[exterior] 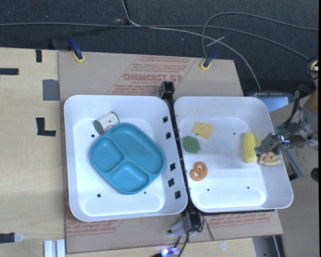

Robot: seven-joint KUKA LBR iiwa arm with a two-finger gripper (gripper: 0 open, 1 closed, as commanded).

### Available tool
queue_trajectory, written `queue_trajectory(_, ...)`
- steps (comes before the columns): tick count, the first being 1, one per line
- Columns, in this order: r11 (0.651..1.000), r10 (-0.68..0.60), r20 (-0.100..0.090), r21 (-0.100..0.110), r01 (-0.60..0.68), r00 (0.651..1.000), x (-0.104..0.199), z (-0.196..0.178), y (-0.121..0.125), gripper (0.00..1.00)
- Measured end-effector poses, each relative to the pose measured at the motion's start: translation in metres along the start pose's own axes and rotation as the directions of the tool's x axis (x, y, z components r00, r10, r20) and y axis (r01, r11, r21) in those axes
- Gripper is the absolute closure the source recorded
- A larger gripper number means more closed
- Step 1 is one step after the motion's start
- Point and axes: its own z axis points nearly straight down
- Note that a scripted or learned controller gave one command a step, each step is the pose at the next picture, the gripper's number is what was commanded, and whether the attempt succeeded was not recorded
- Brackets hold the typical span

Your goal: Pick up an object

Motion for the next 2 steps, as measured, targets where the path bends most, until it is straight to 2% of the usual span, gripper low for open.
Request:
queue_trajectory(1, 1.000, -0.001, 0.000, 0.000, 0.001, 1.000, 0.006, -0.048, -0.005, 1.00)
queue_trajectory(2, 1.000, -0.006, -0.003, 0.005, 0.006, 1.000, 0.065, -0.034, 0.007, 1.00)
